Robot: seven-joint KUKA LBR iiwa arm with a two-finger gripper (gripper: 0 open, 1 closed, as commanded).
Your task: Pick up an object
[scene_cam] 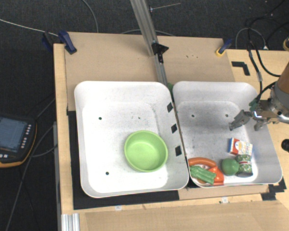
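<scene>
My gripper [249, 121] hangs over the right side of the right bin [202, 97], open, with nothing between its fingers [238, 120]. Just below it lies a small white, red and blue carton [240, 146]. At that bin's front edge sit a green ball [228, 166], a small dark-labelled can [245, 165] and an orange and red toy with a green piece on top [203, 171]. A light green bowl [145, 151] stands upright in the left bin [94, 105].
A metal pole [145, 18] slants down from the top to the gap between the bins. Cables run across the dark floor and along the bench's right side. A handheld control pad [7, 138] lies at the far left.
</scene>
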